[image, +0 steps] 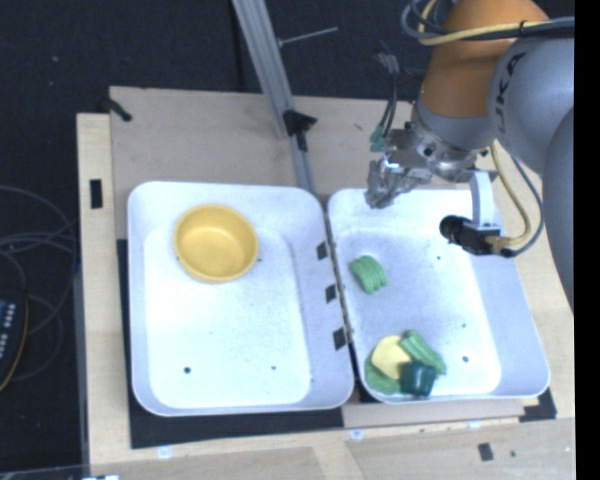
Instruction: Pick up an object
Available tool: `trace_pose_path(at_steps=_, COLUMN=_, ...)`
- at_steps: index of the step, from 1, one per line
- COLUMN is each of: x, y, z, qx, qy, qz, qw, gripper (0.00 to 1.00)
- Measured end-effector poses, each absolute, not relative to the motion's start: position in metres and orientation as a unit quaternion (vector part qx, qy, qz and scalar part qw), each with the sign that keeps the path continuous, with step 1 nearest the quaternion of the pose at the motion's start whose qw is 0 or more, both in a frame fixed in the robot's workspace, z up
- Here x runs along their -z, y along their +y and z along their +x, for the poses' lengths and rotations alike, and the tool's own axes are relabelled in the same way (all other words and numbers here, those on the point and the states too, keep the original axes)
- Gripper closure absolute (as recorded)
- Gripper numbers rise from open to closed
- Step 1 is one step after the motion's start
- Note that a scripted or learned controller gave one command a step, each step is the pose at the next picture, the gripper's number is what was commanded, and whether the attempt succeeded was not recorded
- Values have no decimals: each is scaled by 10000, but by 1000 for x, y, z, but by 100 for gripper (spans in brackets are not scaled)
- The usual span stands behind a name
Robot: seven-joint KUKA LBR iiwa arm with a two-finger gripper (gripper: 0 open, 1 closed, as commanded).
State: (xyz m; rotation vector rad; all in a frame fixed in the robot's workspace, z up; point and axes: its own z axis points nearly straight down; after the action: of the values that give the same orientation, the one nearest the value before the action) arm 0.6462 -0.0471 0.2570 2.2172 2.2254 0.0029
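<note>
Green object (368, 273): small, rounded, lying alone in right bin (500, 298), upper left | gripper (380, 194): above bin's far left corner, grasp state unclear | heap of green and yellow pieces (404, 364): near front | yellow bowl (216, 242): left bin (230, 368)

Two white bins (160, 298), one yellow bowl (216, 242), one green piece (368, 273)

Grey arm (540, 98), orange band, yellow cables
</note>
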Motion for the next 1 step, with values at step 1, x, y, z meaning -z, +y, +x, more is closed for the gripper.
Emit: trace_pose_path(at_steps=1, x=-259, y=1, z=653, qx=-7, qy=7084, qz=7058, qw=-1, gripper=100)
